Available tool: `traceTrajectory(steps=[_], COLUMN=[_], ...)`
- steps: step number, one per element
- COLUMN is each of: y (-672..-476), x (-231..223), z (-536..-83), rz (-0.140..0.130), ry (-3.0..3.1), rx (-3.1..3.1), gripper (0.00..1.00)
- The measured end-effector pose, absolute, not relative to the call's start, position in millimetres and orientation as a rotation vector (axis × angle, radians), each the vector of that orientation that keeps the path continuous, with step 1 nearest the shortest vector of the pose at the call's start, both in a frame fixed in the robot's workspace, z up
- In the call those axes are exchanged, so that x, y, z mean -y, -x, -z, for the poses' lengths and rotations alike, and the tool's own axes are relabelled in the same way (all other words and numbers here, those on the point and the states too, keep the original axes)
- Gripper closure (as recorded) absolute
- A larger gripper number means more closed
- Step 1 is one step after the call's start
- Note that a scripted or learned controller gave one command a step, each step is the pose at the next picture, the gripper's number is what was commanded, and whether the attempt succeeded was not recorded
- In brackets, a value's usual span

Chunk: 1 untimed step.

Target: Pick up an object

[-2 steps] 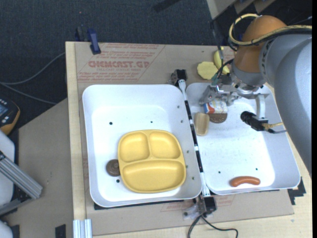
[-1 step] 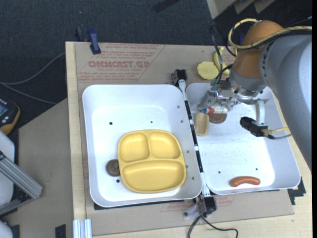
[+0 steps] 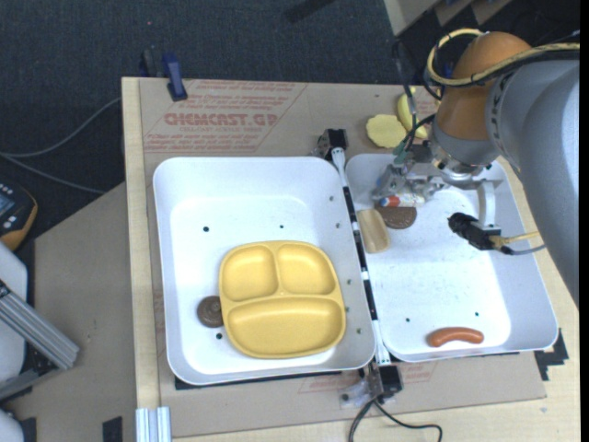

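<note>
over the right bin's [image 3: 515, 325] far left corner, hand [image 3: 402, 190] low above a brown cookie-like disc [image 3: 399, 216]; grip state impossible to tell. probably light, stiff, flat: best pinched across its edges. beside it a tan block [image 3: 373, 231]; nearer, a sausage [image 3: 455, 337]. left bin [image 3: 175, 247]: yellow divided plate [image 3: 279, 297].

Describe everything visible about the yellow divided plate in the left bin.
The yellow three-compartment plastic plate lies flat and upright in the left white bin, toward its front. It has rounded corners, two small upper compartments and one wide lower one, all bare. A small round brown object sits against its left edge. The gripper is over the other bin.
</note>
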State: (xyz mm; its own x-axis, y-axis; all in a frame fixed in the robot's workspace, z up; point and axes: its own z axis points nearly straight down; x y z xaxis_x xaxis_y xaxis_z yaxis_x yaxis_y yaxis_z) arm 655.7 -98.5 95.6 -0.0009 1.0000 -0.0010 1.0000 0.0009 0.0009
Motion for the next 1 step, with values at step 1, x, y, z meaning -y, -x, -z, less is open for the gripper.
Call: traceTrajectory(steps=[1], y=[-588.4], x=[38.9], z=[-190.4], rz=[-0.01], ry=[-2.214], rx=[-2.227], gripper=[1.0])
